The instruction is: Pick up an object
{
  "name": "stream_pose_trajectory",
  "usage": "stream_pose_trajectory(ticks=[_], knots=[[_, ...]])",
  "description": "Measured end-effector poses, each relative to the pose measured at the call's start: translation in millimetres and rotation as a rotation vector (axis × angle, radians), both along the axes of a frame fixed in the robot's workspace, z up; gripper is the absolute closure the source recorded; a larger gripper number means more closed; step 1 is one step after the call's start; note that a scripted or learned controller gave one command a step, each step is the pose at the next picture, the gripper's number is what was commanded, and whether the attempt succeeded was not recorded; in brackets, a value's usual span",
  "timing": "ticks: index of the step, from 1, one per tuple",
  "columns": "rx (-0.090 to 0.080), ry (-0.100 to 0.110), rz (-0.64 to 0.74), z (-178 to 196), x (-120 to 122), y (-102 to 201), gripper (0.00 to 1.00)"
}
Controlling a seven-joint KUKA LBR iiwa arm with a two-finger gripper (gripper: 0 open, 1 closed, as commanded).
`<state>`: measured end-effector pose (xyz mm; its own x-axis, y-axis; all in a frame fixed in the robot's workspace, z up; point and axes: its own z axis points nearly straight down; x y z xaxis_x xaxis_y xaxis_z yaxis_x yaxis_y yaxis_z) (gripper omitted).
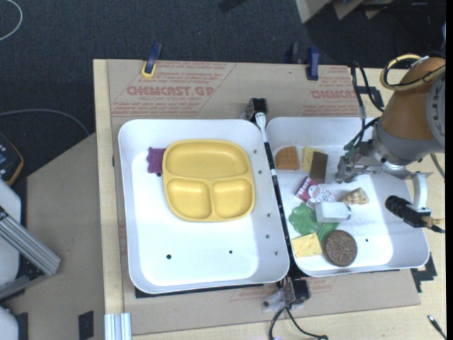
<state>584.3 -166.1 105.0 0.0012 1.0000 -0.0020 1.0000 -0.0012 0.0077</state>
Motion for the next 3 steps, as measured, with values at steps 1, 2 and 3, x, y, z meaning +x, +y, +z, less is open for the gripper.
stream_pose_trajectory(ticks=[1,2,3], knots=[[-0.001,0.001,0.002,44,6,-2,1.00],[-0.002,-0.002,0.002,108,6,-6,1.00],[0.000,0.003,0.003,121,7,-6,1.00]])
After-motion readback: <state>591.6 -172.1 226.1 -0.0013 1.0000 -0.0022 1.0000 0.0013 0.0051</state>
